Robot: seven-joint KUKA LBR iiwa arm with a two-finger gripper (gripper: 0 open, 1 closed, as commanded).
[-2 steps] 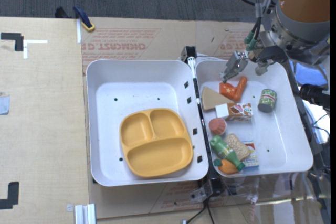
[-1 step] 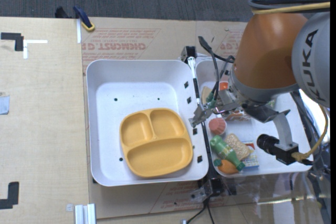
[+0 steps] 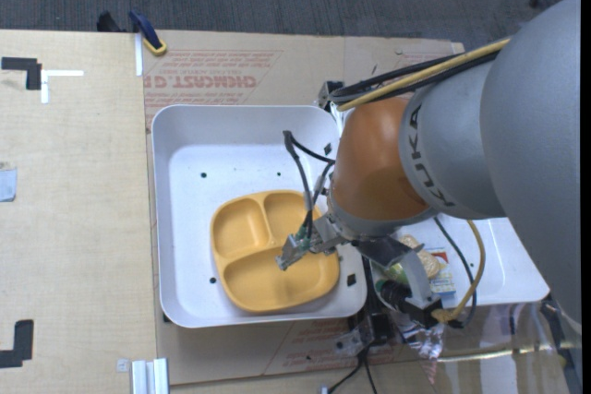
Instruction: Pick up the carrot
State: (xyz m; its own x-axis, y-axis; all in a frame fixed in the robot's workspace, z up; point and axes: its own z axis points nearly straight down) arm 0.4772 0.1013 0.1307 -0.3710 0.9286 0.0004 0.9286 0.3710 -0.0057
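One claw (image 3: 295, 250) hangs at the end of the grey arm with its orange band (image 3: 374, 163), low over the yellow three-compartment plastic plate (image 3: 242, 231), near the ridge where the compartments meet. Whether the claw is open or closed cannot be told from this slant, and nothing can be made out in its grip. A loop of black cable (image 3: 297, 160) rises from the wrist toward 12 o'clock.

The plate lies in the 5 o'clock part of the shallow white left bin (image 3: 185, 161), close to that bin's near wall. At 3 o'clock from the claw, largely under the arm, a huddle of crinkled wrappers and small packets (image 3: 427, 272) lies in the white right bin (image 3: 517, 265). Both bins stand on the table (image 3: 74, 198), partly on a sheet of printed cardboard (image 3: 212, 74).

Where the carrot lies cannot be told for certain; it is judged to be hidden beneath the wrist or among the packets.

For the step in hand to be done well, the carrot should be located before any descent is made. The claw should be opened fully, turned so that the carrot's narrow width is spanned, and centred over its thicker part. The descent should be stopped just short of the surface beneath. A raised ridge of the plate could tip the carrot or be caught instead, so a straight, slow lift is advised.
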